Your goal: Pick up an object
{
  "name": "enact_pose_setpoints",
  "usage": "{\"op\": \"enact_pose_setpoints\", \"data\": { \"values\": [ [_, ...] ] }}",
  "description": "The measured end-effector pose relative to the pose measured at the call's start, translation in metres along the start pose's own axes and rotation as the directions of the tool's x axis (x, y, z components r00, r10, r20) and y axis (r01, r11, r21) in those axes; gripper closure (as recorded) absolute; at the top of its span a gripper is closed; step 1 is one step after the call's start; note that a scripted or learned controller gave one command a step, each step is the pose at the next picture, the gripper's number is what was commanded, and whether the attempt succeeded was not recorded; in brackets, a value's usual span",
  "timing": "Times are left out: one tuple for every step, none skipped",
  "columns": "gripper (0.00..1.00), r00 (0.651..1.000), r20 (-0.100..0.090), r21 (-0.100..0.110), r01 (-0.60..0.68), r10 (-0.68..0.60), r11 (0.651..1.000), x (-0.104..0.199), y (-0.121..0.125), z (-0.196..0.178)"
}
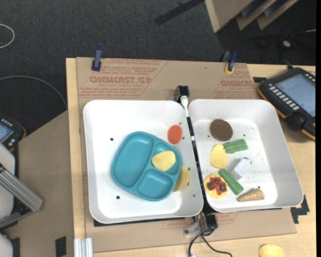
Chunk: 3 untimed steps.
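Cone (250,195) beside right bin (288,165) rim

The arm stands clear of the bench (150,80), so its pose and the gripper's state cannot be told.

Floor: dark carpet (100,25) spreads beyond the far edge of my bench, with a thin pale cable (7,35) looping across it at the upper left.
Bench top: a tan board (150,75) printed with red lettering lies under my workspace.
Clamps: a blue clamp (97,57) and a blue-and-yellow clamp (230,61) grip the board's far edge.
Furniture: pale wooden boards (251,12) lean at the upper right.
Right side: a dark handheld pendant (293,95) with a grey screen rests beside my bench.
Left side: a grey metal rail (20,190) runs at a slant.
Light: even, soft shadows.
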<state>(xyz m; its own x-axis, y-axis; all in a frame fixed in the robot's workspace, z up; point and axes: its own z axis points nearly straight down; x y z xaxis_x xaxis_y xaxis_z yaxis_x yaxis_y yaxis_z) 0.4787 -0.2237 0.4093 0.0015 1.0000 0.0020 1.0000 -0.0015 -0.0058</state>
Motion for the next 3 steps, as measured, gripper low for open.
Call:
{"op": "enact_pose_setpoints", "data": {
  "values": [
    [1.0, 1.0, 0.008, -0.017, 0.004, -0.004, 1.0, 0.002, 0.037, -0.087],
    [1.0, 1.0, 0.0, 0.0, -0.001, 0.001, 1.0, 0.0, -0.002, -0.02],
    [1.0, 1.0, 0.008, -0.019, 0.004, -0.004, 1.0, 0.0, 0.02, -0.117]
  ]
}}
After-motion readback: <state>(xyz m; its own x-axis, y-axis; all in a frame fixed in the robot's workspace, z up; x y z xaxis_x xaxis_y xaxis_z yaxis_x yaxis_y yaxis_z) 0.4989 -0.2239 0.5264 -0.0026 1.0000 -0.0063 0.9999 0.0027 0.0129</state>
